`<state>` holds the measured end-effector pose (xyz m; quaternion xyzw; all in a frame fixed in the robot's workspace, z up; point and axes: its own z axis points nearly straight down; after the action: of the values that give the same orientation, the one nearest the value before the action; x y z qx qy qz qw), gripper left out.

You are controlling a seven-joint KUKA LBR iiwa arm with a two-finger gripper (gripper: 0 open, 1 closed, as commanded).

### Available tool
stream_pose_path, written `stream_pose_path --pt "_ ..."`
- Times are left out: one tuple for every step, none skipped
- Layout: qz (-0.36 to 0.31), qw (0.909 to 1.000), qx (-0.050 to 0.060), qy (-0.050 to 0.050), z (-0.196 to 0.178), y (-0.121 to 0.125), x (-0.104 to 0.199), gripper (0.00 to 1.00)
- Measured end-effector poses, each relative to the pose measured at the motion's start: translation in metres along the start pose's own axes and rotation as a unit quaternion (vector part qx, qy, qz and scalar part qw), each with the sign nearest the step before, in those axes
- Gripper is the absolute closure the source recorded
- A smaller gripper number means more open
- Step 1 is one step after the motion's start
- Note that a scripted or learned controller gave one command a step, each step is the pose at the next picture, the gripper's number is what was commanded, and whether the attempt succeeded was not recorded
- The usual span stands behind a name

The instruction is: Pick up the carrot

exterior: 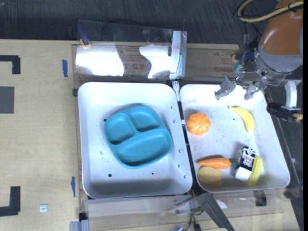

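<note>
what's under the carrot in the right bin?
The carrot lies low in the right bin, its lower edge meeting a tan potato-like piece. Whether it rests on that piece or on the floor is covered by the carrot itself.

Orange carrot (pixel 215 163) with a green stem end, lying flat on its side, tip pointing left and stem right, in the near part of the right-hand bin, touching the rounded tan item just near of it, free of any grip
</note>
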<state>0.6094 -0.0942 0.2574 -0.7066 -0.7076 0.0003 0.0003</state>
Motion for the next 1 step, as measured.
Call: stream_pose_path --pt "-0.045 0.999 0.002 0.001 0.0757 -0.0451 0.0548 0.0"
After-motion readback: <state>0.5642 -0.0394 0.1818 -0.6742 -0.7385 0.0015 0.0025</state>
